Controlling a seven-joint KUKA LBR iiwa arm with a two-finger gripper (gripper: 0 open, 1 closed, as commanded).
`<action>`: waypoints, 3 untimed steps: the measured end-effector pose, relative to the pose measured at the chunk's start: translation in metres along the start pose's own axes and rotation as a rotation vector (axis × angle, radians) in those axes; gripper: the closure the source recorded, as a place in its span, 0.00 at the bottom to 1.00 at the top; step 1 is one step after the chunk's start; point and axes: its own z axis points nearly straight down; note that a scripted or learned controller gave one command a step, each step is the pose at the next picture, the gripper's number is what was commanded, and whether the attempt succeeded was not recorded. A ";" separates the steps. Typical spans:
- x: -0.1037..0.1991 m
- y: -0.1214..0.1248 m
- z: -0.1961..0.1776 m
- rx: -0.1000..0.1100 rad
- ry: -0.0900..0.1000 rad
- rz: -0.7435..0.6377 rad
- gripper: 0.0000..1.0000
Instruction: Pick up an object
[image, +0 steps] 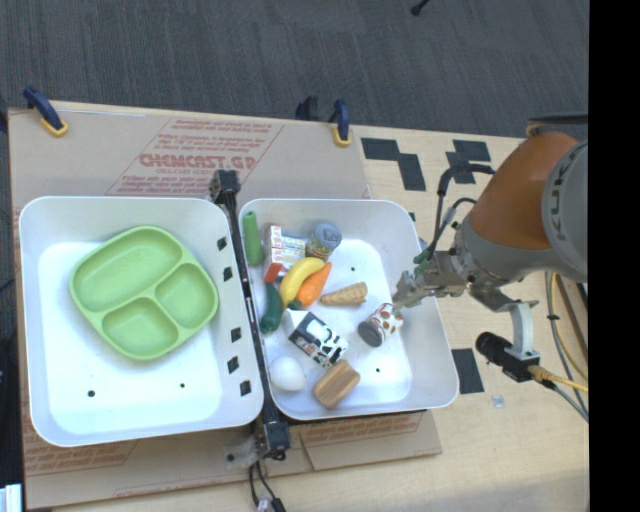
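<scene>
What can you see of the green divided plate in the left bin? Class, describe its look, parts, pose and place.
The green divided plate is light green, looks like smooth plastic, and has rounded corners and a raised rim. Ridges split it into three compartments: one large and two smaller. It lies flat, turned at an angle, on the floor of the left bin, toward its upper middle. Nothing lies in it, and nothing but the bin touches it.

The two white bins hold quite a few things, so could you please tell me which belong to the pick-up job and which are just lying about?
Job:
- two-finger gripper
- small red-and-white can
- yellow plastic banana
- orange carrot
- white egg
- tan bread roll

Lying about:
- green three-compartment plastic plate
- blue clamps
</scene>
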 end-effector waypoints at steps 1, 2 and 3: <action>0.000 0.000 0.001 0.002 0.001 -0.001 0.00; 0.016 0.014 0.100 0.002 0.000 -0.003 0.00; 0.015 0.014 0.090 0.003 -0.002 -0.008 1.00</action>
